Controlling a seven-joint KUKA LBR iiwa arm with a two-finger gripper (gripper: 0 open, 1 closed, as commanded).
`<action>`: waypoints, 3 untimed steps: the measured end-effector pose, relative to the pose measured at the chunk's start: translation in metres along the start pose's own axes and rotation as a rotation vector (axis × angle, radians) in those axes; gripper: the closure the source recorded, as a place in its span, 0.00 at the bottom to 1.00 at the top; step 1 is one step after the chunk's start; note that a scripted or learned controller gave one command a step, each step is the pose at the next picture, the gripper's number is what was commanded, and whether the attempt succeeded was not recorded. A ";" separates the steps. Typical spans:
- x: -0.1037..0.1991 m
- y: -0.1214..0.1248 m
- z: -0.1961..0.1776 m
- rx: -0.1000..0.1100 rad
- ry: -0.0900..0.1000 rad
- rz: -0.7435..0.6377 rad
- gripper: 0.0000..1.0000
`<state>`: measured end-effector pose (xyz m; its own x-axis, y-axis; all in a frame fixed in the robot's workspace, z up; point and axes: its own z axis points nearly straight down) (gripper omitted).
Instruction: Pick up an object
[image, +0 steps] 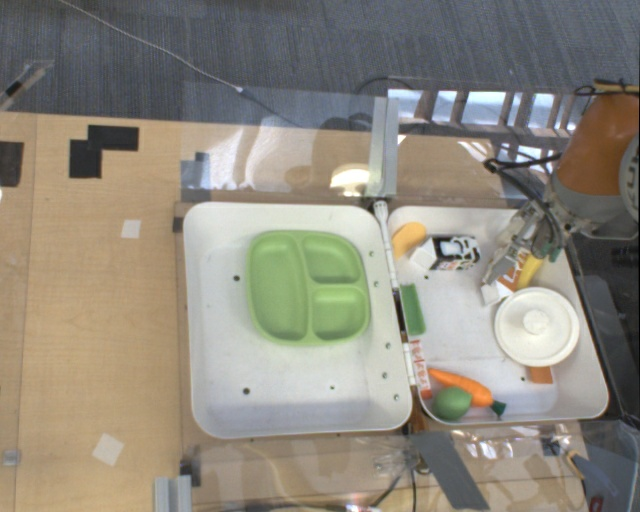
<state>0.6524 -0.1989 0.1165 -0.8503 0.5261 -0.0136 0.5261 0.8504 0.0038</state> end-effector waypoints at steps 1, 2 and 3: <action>0.033 0.028 0.028 -0.001 0.004 0.052 0.00; 0.068 -0.025 0.026 -0.002 0.004 0.191 0.00; 0.062 -0.023 0.012 -0.007 -0.016 0.185 1.00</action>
<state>0.5877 -0.1856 0.1036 -0.7387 0.6734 -0.0280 0.6733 0.7392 0.0149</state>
